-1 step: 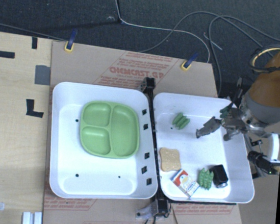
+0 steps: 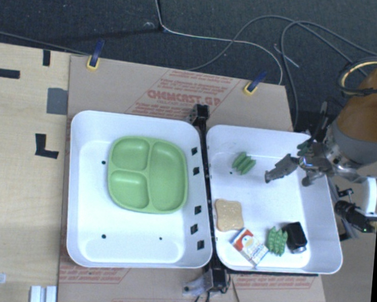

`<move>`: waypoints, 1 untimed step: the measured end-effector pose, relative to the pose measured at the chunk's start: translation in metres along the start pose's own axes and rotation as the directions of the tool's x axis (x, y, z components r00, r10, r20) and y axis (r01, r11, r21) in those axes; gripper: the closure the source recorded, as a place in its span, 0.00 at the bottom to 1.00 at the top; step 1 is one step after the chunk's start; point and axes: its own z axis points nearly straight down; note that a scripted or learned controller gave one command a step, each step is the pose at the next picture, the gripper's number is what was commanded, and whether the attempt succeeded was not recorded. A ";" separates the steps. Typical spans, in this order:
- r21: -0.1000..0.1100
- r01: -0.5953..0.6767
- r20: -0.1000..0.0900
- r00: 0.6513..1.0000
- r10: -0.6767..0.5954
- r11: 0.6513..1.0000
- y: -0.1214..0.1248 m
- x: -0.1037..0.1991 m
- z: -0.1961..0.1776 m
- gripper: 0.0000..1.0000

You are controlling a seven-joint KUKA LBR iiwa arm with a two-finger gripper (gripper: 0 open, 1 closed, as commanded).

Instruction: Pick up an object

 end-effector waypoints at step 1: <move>0.003 0.000 0.000 1.000 0.000 1.000 -0.004 0.004 0.044 0.00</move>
